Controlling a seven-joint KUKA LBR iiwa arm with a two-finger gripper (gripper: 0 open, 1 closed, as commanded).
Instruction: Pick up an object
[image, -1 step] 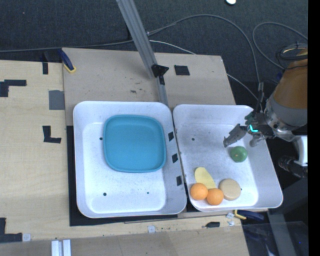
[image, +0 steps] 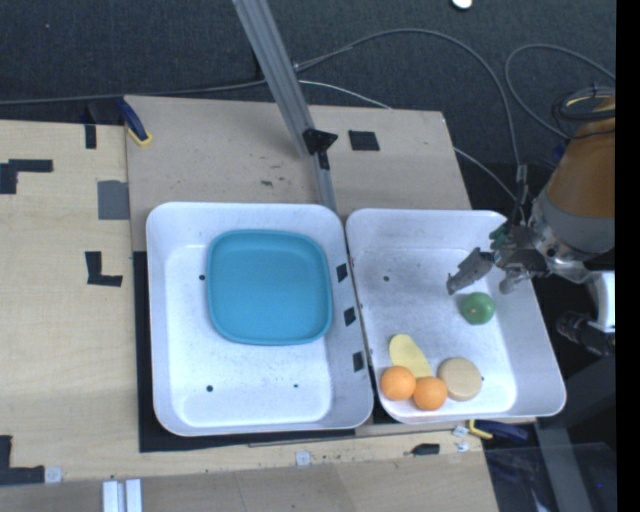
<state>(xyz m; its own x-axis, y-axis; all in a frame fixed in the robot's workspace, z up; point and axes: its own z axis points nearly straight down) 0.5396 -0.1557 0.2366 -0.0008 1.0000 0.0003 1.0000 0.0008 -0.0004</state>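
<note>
A: Where does the grey two-finger gripper (image: 489, 277) stand?

B: Over the right shallow white plastic bin (image: 400, 240), toward its right side. The dark fingers are spread wide, one reaching left and one pointing right, with nothing between them.

A: And what lies closest to it?

B: A small round green ball (image: 477, 308), just on the near side of the fingers, resting on the bin floor. It sits apart from the other pieces.

A: Which others?

B: At the near end of the same bin: a pale yellow oblong piece (image: 408, 353), two round orange fruits (image: 398, 383) (image: 430, 393) touching each other just below it, and a round beige bun-like disc (image: 460, 378) right beside the second orange.

A: The left bin?

B: The left shallow white plastic bin (image: 180, 330) holds a square teal plastic plate with rounded corners (image: 268, 286), lying flat in its far half.

A: The arm itself?

B: The orange-banded wrist of the arm (image: 585, 180) enters from the right, above the bin's right rim.
</note>
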